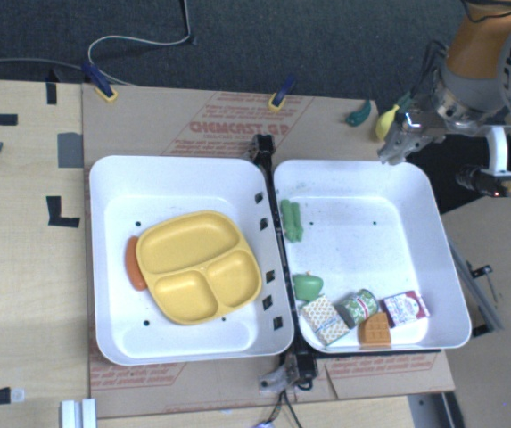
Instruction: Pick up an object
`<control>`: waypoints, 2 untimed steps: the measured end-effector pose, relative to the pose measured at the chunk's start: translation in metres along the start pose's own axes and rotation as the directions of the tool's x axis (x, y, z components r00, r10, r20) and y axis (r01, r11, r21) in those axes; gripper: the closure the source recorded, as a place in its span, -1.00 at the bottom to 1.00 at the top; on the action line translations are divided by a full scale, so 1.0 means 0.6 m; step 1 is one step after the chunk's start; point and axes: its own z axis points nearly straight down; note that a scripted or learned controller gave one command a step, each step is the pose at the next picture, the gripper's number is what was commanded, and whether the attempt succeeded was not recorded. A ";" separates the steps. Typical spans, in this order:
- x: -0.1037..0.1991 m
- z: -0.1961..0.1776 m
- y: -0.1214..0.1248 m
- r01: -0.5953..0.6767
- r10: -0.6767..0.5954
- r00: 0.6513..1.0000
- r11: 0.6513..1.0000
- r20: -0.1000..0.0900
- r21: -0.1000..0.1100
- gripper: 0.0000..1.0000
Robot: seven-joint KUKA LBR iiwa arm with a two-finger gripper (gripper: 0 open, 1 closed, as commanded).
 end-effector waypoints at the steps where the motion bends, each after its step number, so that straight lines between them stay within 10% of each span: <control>1: -0.031 0.066 -0.085 -0.002 0.002 1.000 1.000 -0.001 0.006 1.00; 2: -0.031 0.065 -0.084 -0.002 0.002 1.000 1.000 -0.001 0.004 -1.00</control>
